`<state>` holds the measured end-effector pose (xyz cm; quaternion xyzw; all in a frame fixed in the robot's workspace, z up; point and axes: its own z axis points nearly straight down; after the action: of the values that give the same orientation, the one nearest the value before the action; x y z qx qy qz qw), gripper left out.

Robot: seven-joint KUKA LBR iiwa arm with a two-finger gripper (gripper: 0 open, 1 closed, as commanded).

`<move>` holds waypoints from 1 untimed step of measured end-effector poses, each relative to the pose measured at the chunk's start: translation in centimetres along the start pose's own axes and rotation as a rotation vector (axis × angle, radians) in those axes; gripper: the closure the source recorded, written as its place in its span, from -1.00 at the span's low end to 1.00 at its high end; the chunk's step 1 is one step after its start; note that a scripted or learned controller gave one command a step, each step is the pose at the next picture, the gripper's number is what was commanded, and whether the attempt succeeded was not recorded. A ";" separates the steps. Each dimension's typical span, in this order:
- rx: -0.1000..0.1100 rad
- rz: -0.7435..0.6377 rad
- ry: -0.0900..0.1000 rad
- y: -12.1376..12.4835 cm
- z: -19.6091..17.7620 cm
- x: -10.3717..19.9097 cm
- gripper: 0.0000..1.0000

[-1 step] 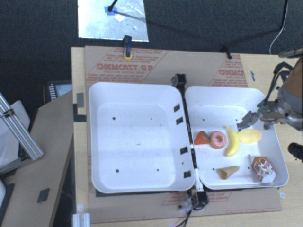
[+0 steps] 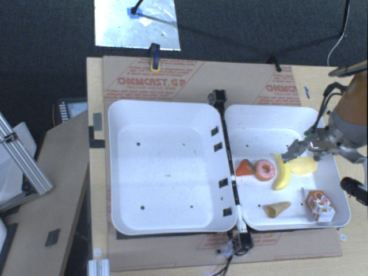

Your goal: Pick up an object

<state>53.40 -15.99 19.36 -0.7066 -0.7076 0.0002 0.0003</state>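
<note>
White plastic, left bin (image 2: 123, 171): shallow tray on the counter (image 2: 95, 96), a brown printed cardboard sheet (image 2: 190, 76) under both bins. Centre: black clips (image 2: 218, 147) along the seam joining the two bins. Right bin (image 2: 259, 119): red strawberry-like piece (image 2: 245, 168) nearest the seam, touching a pink frosted doughnut (image 2: 265, 169) just to its right. Yellow banana (image 2: 281, 174), lying steeply, touches the doughnut's right side. Tan cone (image 2: 276, 209) lies apart, near the bin's front wall. Pale yellow lemon-shaped piece (image 2: 303, 166) sits just right of the banana's upper end. Small red-and-white carton (image 2: 319, 205) stands in the front right corner, apart from the rest. Tool (image 2: 294, 149): low over the right bin, just above the banana's top and the lemon-shaped piece, fingers slightly spread and released, nothing between them. Arm (image 2: 351, 111): grey with an orange band, entering from the right edge.
</note>
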 end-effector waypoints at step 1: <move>-0.004 0.002 -0.002 0.3 -0.8 -2.4 -1.00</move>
<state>53.70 -18.38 20.20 -0.7071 -0.7071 -0.0006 -0.0020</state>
